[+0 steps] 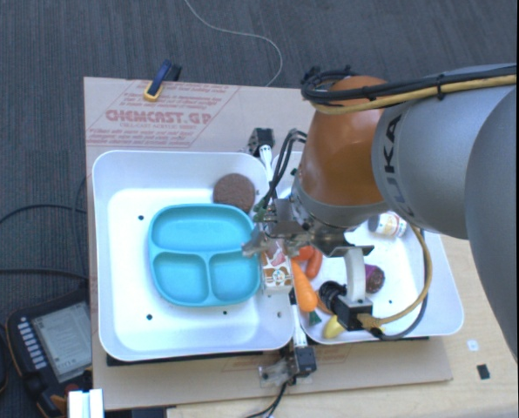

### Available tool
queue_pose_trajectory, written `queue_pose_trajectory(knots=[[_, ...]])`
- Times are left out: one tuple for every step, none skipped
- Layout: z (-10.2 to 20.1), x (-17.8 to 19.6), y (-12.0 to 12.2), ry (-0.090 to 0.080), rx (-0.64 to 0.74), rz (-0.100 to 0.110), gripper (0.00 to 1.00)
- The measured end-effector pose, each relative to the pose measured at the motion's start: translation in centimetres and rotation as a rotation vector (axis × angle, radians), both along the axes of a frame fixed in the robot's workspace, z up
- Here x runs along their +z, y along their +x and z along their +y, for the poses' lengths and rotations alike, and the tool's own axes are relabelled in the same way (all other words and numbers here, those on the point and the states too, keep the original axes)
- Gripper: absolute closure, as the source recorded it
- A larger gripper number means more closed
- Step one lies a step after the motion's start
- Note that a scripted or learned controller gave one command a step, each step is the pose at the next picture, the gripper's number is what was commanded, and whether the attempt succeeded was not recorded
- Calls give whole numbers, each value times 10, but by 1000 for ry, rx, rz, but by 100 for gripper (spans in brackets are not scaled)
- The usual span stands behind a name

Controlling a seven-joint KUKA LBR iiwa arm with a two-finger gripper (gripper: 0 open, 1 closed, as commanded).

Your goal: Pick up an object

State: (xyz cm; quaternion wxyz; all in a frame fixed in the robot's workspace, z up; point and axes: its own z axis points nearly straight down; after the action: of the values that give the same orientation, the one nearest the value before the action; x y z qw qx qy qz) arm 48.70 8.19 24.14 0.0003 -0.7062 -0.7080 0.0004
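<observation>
The arm (390,159) reaches in over the seam between the two white bins, and its end effector (275,238) sits low above the near edge of the right bin (442,307), beside the blue divided tray (203,255) that lies in the left bin (120,320). From this slanted view I cannot tell whether the end effector is released or clenched, and nothing shows plainly gripped in it. The likely targets lie just beneath and beside it in the right bin: an orange carrot (305,290) lying lengthwise, a small patterned box (277,273) touching the bin wall, a dark purple piece (374,278), a yellow piece (333,327) near the front corner, and a small white bottle (387,225) further back. A brown round disc (234,191) rests in the left bin behind the tray. To do the pick well, I judge the descent should be centred on one object, not the cluster, since the carrot, the box and the neighbours lie close together and a closing grip could catch two or push one aside. The carrot looks the best choice: close across its narrow width, near its middle, keeping clear of the bin wall, then lift straight up and check that it comes along.
</observation>
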Motion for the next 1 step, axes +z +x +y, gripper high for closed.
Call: queue_pose_trajectory(knots=[[16,-43,68,-2,-2,1,100]])
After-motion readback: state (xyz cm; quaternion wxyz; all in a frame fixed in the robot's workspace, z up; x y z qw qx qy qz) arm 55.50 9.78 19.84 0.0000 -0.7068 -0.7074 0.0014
